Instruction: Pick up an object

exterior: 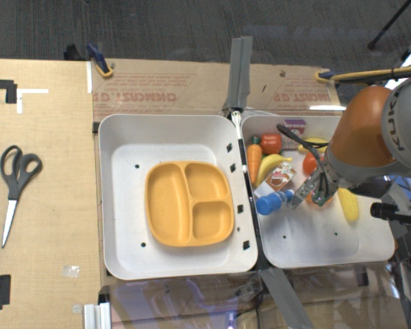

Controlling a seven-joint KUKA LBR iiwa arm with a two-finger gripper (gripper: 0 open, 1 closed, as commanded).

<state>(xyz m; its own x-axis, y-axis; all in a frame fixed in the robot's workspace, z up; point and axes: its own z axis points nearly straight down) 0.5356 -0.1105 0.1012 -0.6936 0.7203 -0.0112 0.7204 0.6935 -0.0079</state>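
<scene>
The right bin (329, 249) holds several small objects: an orange carrot (253, 162), a red tomato (270, 142), a yellow banana (272, 165), a red-and-white packet (281, 177), a blue bottle (270, 202) and a yellow corn cob (348, 205). My gripper (314, 192) hangs low over the middle of this bin, just right of the blue bottle and the packet. The wrist and its orange band cover the fingertips, so what lies between them is hidden.
The left bin (116, 184) carries a yellow divided plate (190, 203). Scissors (15, 177) lie on the bench at far left. A cardboard sheet (164, 91) lies behind the bins. The right bin's front half is bare white floor.
</scene>
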